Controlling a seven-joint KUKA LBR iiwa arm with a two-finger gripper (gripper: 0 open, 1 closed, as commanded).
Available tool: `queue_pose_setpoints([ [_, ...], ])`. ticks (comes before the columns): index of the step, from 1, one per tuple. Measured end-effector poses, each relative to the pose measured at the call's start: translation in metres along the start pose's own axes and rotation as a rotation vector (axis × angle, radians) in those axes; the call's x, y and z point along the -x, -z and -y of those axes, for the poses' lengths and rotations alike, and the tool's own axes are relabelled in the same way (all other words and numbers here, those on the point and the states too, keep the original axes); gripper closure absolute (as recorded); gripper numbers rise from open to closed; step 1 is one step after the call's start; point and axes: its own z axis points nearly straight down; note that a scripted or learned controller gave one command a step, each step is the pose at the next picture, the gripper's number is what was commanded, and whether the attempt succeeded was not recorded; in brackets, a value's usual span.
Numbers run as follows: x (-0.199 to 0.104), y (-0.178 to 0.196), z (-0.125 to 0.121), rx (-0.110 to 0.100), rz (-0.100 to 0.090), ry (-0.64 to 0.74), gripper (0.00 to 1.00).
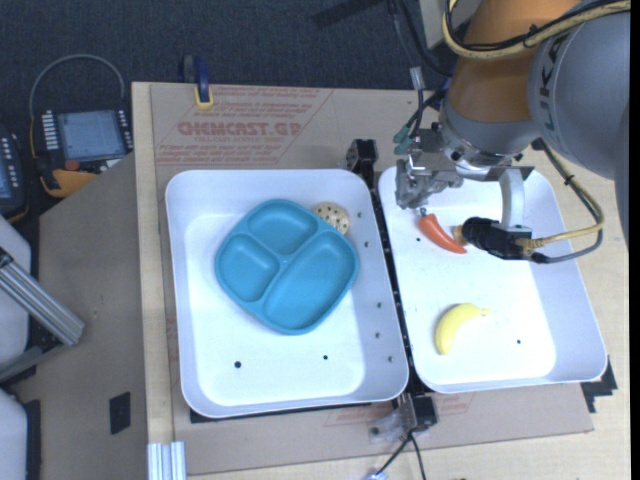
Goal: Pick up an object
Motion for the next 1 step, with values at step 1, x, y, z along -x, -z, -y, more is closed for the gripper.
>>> queue_pose_setpoints([
  [1, -0.0527, 0.003, -0.0141, 0.001, -0.001, 0.001, 1.0],
])
